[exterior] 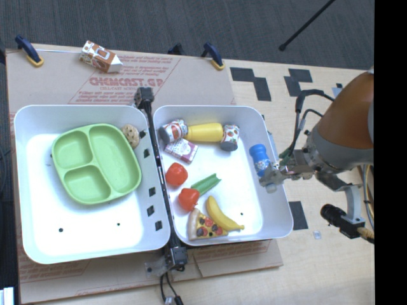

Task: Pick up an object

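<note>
1. While my gripper (270, 182) hovers at the right bin's (280, 218) right rim, I cannot tell whether it is open or closed.
2. Nearest it, against that wall, stands a small blue can (259, 158): probably light, rigid, smooth, likely slippery; I'd grip across its round sides.
3. Farther left lie a glossy plastic banana (222, 216), tomatoes (177, 174) and a yellow bottle (205, 132).

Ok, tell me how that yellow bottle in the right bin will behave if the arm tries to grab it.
The yellow bottle lies on its side and looks rounded, so it will probably roll if nudged. Its surface looks like smooth plastic, so it could slip from a pinch. A can and a small grey object sit at its two ends, which may crowd the pincer.
</note>
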Motion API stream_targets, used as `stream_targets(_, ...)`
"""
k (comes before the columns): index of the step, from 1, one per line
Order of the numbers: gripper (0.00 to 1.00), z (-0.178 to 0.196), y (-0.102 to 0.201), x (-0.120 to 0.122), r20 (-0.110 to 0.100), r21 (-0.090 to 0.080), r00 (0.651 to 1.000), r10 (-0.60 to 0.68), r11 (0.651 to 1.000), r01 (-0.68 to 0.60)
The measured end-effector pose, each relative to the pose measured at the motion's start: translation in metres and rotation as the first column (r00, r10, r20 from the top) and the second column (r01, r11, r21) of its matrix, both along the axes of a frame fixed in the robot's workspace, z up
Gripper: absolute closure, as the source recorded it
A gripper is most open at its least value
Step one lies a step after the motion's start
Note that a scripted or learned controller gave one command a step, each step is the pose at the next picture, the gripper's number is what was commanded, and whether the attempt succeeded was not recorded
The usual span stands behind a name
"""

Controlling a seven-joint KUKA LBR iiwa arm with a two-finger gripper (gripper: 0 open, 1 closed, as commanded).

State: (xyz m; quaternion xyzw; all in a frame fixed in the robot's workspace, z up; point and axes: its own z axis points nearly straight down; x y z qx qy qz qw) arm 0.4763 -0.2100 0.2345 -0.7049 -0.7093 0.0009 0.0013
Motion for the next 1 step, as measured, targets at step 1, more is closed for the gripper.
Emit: stream_targets(1, 1.00, -0.0151, -0.0006, -0.0002, -0.001, 0.000, 1.000, 0.000, 1.000, 0.000)
